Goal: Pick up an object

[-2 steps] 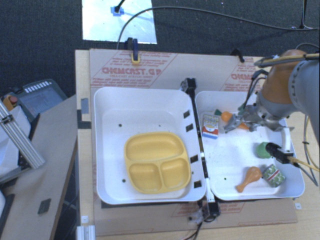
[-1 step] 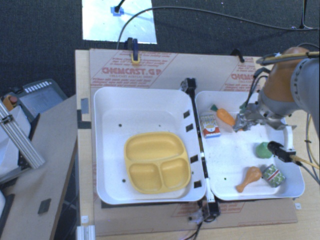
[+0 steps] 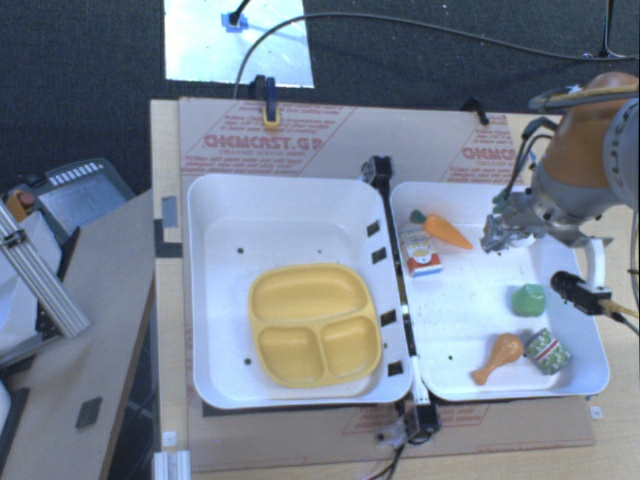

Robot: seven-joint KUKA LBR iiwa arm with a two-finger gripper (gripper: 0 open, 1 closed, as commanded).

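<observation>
Poised above the right bin (image 3: 585,363), near its far right edge: gripper (image 3: 497,236), grip state impossible to tell. Just left, carrot (image 3: 446,231) and small carton (image 3: 421,251). Green piece (image 3: 528,299), drumstick (image 3: 499,355), green-white packet (image 3: 547,350) toward the near right corner; bare floor mid-bin.
</observation>
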